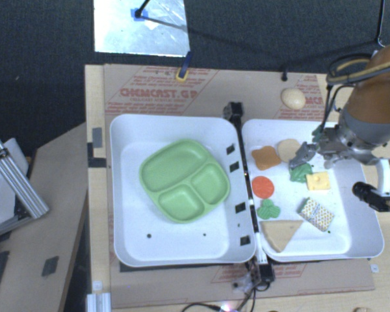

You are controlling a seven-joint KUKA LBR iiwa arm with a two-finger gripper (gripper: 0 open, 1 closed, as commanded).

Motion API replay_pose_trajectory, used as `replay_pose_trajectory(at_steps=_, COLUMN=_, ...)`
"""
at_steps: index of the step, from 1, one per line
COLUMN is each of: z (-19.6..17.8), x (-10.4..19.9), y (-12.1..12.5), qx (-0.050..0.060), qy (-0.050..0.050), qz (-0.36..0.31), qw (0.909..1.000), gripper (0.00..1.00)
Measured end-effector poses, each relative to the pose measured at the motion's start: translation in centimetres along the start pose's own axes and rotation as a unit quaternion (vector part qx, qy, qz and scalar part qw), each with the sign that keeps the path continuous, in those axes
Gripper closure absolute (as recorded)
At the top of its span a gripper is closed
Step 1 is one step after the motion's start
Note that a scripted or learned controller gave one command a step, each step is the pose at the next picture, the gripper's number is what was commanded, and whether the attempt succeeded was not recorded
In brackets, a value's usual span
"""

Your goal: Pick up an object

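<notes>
Gripper (303, 158) hovered over the right bin (361, 242) of toy foods, finger position impossible to tell. Left bin (127, 239) held a green divided plate (184, 180).

- A small dark green toy piece (301, 172) is seen lying in the right bin (364, 239), just beside a yellow cheese block (318, 181).
- It is touched from above by the hand (305, 156); whether it is gripped cannot be told.

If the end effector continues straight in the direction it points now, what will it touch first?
Most likely the dark green toy piece just below the end effector, which points down and left into the right bin. Its height above the piece is unclear.
</notes>
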State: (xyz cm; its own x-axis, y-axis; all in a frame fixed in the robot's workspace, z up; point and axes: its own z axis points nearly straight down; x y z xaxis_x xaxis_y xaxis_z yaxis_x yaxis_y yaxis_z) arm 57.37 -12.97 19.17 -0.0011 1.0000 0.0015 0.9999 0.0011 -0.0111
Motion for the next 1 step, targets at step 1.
replay_pose_trajectory(at_steps=1, z=-0.68, x=0.00, y=0.29, qx=-0.006, qy=-0.001, qz=-0.001, qw=1.0000, gripper=0.00)
